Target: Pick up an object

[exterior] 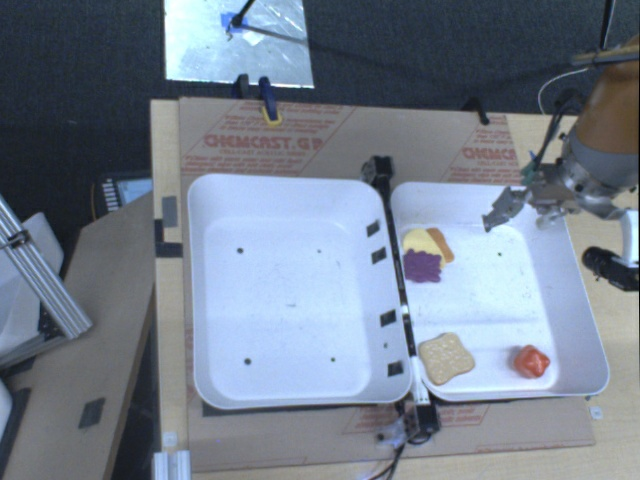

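Observation:
My gripper [522, 214] hangs over the back part of the right bin [560, 298], its fingers spread open with nothing between them. One dark fingertip [497, 214] points down to the left. Lying against the bin's left wall, left of the gripper, are a yellow-and-orange piece [427, 241] and a purple bunch [422, 266], touching each other. A tan cracker-like square [445, 358] sits at the front left corner. Near the front right corner rests a red lump [531, 361]. The gripper touches none of them.
The left bin [290, 288] stands beside the right one, with a black divider and clips [395, 288] between them. Both rest on a cardboard sheet [330, 133]. A black part [610, 266] sticks in from the right edge, beside the right bin.

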`<state>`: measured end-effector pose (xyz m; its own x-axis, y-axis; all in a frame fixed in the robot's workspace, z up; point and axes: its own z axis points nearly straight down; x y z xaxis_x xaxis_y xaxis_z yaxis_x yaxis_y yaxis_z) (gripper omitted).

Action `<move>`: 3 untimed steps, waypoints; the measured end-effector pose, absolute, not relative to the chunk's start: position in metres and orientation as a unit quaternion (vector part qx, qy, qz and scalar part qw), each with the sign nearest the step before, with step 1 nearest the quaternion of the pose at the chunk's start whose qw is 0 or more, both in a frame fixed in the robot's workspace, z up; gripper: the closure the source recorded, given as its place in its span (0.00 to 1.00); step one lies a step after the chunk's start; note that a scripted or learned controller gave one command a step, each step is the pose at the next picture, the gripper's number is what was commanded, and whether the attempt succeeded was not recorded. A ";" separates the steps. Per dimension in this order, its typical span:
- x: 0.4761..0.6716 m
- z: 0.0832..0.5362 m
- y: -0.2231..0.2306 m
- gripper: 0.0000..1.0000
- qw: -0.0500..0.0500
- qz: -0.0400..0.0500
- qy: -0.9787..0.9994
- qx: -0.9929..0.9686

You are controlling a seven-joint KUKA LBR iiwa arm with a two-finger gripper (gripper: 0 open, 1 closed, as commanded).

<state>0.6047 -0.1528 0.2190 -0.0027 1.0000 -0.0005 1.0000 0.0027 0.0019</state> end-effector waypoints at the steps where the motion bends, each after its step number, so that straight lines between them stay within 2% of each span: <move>1: 0.562 0.345 -0.074 0.00 0.005 0.006 0.711 0.703; 2: 0.512 0.438 -0.036 0.00 0.005 0.006 0.710 0.704; 3: 0.488 0.530 -0.029 0.00 0.005 0.005 0.709 0.705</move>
